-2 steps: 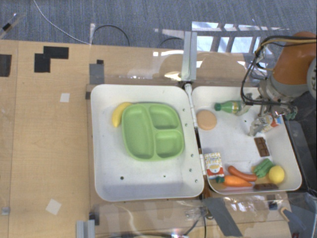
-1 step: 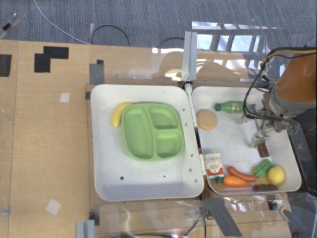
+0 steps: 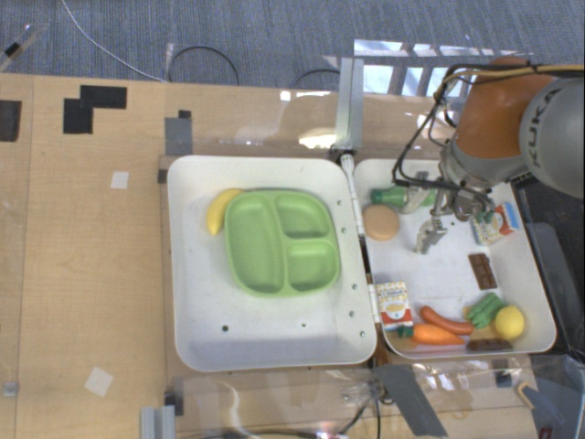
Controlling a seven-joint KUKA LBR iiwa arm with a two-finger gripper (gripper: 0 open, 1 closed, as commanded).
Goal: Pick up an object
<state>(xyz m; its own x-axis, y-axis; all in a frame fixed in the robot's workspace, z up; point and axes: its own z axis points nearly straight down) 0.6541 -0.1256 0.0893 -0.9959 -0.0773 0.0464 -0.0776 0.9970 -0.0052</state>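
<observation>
My claw hangs over the right bin, holding nothing; its fingers look nearly closed, tips above bare floor. Nearest me, a carrot, sausage and lemon crowd the near wall. Farther off, the round bun sits just left of the claw, the handiest pick. A green plate fills the left bin.

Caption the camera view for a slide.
KUKA arm's gripper hovers over right bin of toy food; green divided plate and banana in left bin.

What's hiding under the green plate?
A banana pokes out from the upper left edge of the green plate. Its other end is covered, and so is anything else underneath.
</observation>
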